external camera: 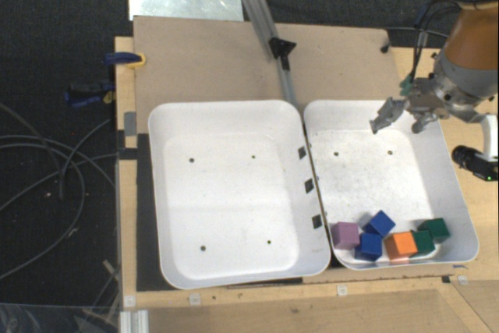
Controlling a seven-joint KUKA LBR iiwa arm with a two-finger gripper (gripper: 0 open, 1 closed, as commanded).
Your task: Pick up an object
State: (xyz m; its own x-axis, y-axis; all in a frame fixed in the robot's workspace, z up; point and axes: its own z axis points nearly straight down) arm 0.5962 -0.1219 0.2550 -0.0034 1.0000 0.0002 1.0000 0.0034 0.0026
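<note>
Hovering over the upper part of the right bin point(437, 168), the gripper point(401, 117) hangs from the grey wrist below the orange band of the arm point(472, 43), which comes in from three o'clock. Its two fingers are spread apart, one reaching toward nine o'clock and the other toward six, with nothing between them. All the blocks sit clustered in that bin's corner at five o'clock, well apart from the gripper. A purple block point(345, 234) lies at the cluster's nine o'clock end; just beside it are two blue blocks, one point(381, 222) toward twelve o'clock and the other point(369, 246) toward six. An orange block point(401, 244) touches the lower blue one, and two dark green blocks point(435, 228) point(422, 242) close the group at three o'clock, against the bin's rim. The left bin point(234, 121) sits alongside at nine o'clock, the two meeting along a shared edge.
</note>
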